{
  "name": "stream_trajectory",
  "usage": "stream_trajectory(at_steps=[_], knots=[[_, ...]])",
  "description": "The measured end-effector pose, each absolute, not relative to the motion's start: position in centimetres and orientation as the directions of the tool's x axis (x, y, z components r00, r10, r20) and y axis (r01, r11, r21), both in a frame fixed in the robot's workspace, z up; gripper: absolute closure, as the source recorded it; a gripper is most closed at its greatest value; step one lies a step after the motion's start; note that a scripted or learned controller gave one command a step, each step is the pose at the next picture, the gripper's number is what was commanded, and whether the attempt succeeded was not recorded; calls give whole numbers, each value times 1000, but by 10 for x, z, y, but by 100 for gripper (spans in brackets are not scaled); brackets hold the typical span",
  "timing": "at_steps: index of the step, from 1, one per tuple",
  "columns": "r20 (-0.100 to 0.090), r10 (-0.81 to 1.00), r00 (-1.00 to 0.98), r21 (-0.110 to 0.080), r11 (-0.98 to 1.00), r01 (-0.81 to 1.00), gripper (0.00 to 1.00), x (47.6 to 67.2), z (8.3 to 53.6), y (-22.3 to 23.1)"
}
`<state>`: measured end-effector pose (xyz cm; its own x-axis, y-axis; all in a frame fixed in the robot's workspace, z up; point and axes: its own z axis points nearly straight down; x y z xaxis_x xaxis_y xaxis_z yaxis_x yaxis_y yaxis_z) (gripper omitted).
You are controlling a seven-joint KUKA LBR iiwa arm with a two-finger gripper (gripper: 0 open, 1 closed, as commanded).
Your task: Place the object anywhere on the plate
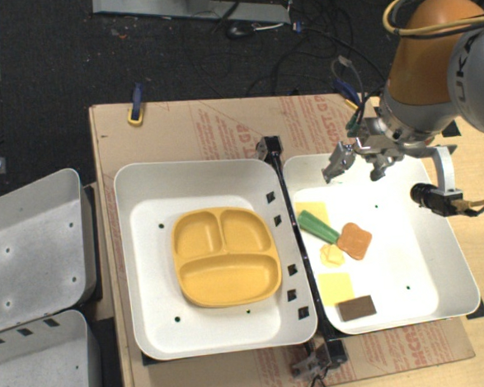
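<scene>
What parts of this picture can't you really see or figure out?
- End effector: small and seen from above at a slant, so I cannot tell whether it is open or shut.
- Pale yellow piece: partly covered by the green piece and the orange piece.
- Arm: cut off by the right edge of the camera view.
- Brown block: too small to identify.

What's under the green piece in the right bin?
The green piece lies across a pale yellow square, which shows at its upper left. Its lower end nears a small yellow piece. Anything directly beneath it is covered.
</scene>
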<state>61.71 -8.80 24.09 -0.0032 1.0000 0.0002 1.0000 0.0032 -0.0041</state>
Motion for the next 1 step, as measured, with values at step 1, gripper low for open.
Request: stream_trajectory(at_steps=[1], knots=[[0, 1000, 1, -3, -1, 1000, 0, 617, 197, -92]])
